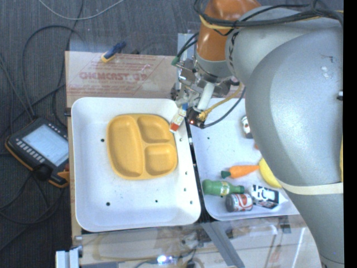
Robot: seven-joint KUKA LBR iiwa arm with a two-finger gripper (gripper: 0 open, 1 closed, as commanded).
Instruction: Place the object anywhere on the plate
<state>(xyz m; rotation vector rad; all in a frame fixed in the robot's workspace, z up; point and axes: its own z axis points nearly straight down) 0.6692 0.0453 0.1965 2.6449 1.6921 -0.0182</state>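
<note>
Nearest the camera, along the front of the right bin (pixel 223 149), lie a green bottle (pixel 222 188), a small can (pixel 240 202) and a black-and-white pack (pixel 265 196), with a toy carrot (pixel 242 171) just behind them and a yellow thing (pixel 268 175) part hidden by the arm. None of these stands between the tool and the plate.

The left bin (pixel 89 205) holds the yellow plate (pixel 141 146), a three-part tray lying flat and bare. Its right rim is just below the object.

Farther back, the tool (pixel 188 106) hangs over the wall between the two bins. A small white object with a red tip (pixel 177 120) sits at its lower end, seemingly pinched between narrow fingers, though the view is too tight to be sure. It looks light, stiff and smooth, so probably apt to slip or swing; a hold near its middle would serve better than one at its end. On release it may roll, and the plate's raised ribs should check that.

Beyond, a cardboard sheet (pixel 120 80) on the surface bears a blue and yellow item (pixel 113 51); a handheld screen (pixel 39 147) lies to the left.
</note>
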